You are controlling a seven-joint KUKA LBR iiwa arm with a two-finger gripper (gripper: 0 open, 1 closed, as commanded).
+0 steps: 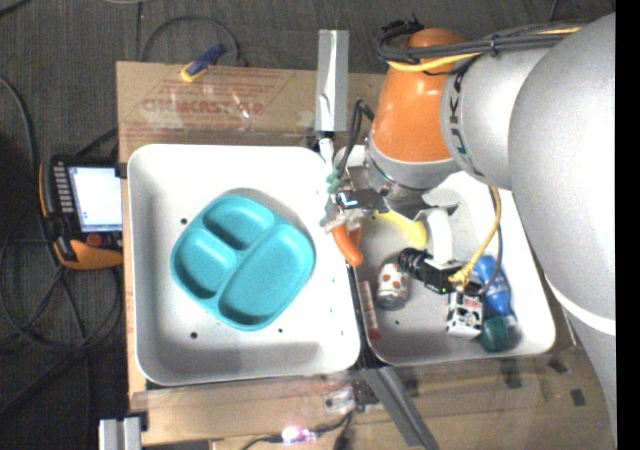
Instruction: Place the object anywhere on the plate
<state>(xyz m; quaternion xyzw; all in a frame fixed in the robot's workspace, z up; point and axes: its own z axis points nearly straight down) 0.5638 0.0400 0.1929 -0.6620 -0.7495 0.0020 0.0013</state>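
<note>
Biggest thing by far: the grey arm (540,138) with its orange band, leaning in from the right over much of the right bin (420,336). Next down, the left bin (145,338), white and shallow, with the teal divided plate (243,258) lying flat near its middle, three compartments. Then the gripper (343,206), parked right above the wall between the two bins, toward the back end of it. Can't tell whether the pincer is apart or together, too much wrist in the way, so not calling it a grab. Just under it, touching or nearly so: a little orange toy carrot (348,245) with a green top, slanting across that dividing wall, green end up toward the gripper, orange tip down toward the right bin. Guessing that as the task's thing; not on the plate yet, plate a fair way off to its left. Handling-wise: looks like light, stiff plastic, smooth and tapered, so probably slippery and prone to squirting out or swinging if pinched at the thin tip. Better to pinch across the thick part just below the green top, squeeze square to its length. Not fragile by the look, so no need to baby it on the way down. Smaller bits in the right bin: a yellow banana (408,228) beside the carrot, a spotted die-like piece (392,287) lower down, a blue piece (490,290) and a green piece (497,335) near the front corner.
</note>
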